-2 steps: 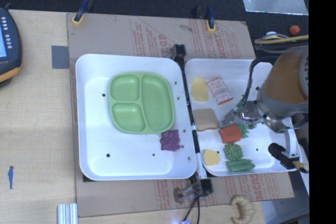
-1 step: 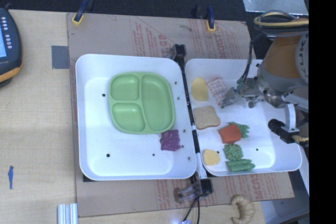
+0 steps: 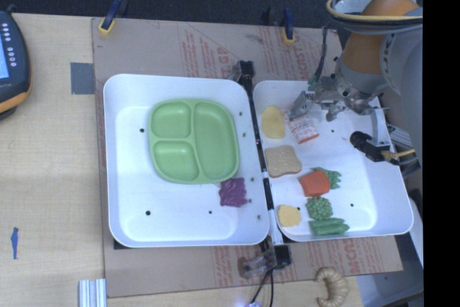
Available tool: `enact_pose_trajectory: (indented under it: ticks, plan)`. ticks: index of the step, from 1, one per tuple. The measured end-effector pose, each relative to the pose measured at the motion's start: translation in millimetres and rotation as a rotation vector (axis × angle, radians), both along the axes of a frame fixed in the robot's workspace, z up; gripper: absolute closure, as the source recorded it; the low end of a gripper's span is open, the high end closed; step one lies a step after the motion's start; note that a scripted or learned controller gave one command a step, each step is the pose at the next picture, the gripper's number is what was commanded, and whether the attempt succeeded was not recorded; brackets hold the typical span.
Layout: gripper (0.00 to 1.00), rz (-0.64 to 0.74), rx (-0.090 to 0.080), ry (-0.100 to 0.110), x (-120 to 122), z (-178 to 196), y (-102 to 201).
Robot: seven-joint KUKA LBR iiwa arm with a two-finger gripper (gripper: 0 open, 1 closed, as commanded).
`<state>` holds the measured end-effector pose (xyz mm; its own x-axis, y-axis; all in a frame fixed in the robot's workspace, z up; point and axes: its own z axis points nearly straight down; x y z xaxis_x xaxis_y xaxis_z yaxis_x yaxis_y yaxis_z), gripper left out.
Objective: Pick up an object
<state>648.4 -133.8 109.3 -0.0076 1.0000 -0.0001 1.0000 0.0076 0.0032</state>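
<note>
Since the task names no particular object, we take the small red-and-white packet [image 3: 305,130] as the likeliest target: it lies flat in the upper part of the right bin [image 3: 402,212], just below and beside the pincer [image 3: 310,103], and nothing is gripped. We cannot tell whether the pincer is parted or closed, as its tips blur against the wrist hardware. Around the packet lie a yellow piece [image 3: 272,122] to its left, a slice of toast [image 3: 282,161] below, then a red-orange carrot-like toy [image 3: 316,182], a broccoli floret [image 3: 319,208], a green pod [image 3: 328,228] and a small yellow disc [image 3: 289,215]. Farther out, the left bin [image 3: 122,154] holds a green divided plate [image 3: 195,141] and a purple lump [image 3: 233,192]; both bins rest on the table [image 3: 50,176]. We judge the main risk to be a missed grasp: the packet is thin and flat, so the pincer may close above it or push it toward the yellow piece.
</note>
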Motion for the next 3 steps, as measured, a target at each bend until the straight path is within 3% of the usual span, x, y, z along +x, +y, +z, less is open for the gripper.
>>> enact_pose_trajectory:
  ticks: [1,2,3]
  plan:
    - [0.0,-0.004,0.0,0.01,-25,-19,0]
    - [1.0,-0.002,-0.001,0.008,-23,-7,0]
    - [1.0,0.002,0.002,-0.001,-57,89,66]
